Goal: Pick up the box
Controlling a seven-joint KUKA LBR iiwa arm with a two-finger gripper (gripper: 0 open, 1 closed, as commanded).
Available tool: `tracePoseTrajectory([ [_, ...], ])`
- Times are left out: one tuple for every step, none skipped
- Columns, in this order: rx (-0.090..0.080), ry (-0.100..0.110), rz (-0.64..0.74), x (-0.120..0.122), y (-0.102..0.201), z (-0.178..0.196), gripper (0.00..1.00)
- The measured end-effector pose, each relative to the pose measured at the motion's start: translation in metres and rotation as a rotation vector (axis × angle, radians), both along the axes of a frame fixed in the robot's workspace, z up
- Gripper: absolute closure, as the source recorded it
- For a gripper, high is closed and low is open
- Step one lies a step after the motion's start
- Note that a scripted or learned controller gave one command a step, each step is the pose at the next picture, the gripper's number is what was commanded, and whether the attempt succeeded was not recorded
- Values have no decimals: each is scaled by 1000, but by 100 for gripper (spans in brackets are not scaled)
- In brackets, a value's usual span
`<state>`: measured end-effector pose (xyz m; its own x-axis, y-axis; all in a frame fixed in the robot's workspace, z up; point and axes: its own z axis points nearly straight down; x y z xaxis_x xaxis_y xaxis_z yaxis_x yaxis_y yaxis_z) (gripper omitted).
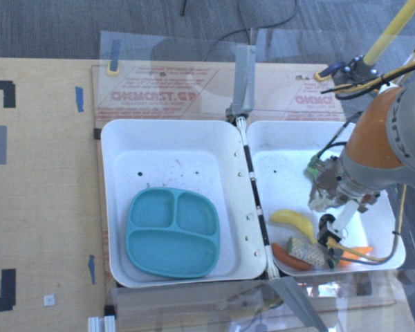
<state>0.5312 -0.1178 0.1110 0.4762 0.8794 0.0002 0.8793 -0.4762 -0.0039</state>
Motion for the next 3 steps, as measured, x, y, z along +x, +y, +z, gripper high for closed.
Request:
tracePoseTrajectory([
  [-3,0,-326,-9,24,80,100],
  [-4,2,-757,14,51,96,100],
  [-4,1,-867,77,4,183,100],
])
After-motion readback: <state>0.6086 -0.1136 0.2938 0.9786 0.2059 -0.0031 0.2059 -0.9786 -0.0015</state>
